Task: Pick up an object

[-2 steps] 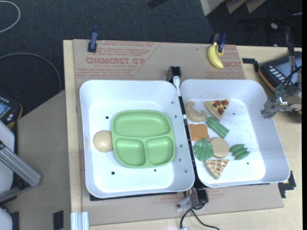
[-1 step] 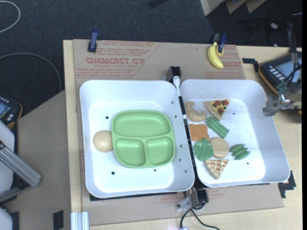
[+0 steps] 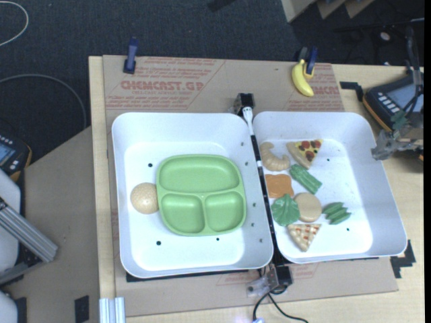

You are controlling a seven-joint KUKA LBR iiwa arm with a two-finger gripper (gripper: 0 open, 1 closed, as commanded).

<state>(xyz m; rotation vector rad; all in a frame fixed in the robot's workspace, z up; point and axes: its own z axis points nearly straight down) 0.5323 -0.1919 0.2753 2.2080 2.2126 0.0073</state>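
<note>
Gripper [image 3: 385, 145] at the right rim of the right bin [image 3: 357, 130], outside the heap of toy food and well apart from it. Too small and blurred to tell whether open or closed; nothing seen held.

Toy food gathered in the left half of that bin, near the wall shared with the left bin [image 3: 128, 147]. Nearest the gripper: pizza slice [image 3: 304, 150] at the top of the group, with a croissant [image 3: 274, 158] just to its left. Below these, an orange cracker [image 3: 278, 184] touching a green pod [image 3: 305, 177]. Lower still, a green leaf [image 3: 285, 209] pressed against a round biscuit [image 3: 308, 206], and a small green pepper [image 3: 337, 212] just to the right, apart from the rest. Second pizza wedge [image 3: 304, 234] at the bottom of the group, touching the biscuit. Bare white floor between gripper and food.

In the left bin, a green divided plate [image 3: 201, 194] in the middle, with a beige ball [image 3: 144, 198] touching its left edge.

On the bench beyond the right bin, a banana [image 3: 302, 79] beside a blue clamp [image 3: 310, 58].
</note>
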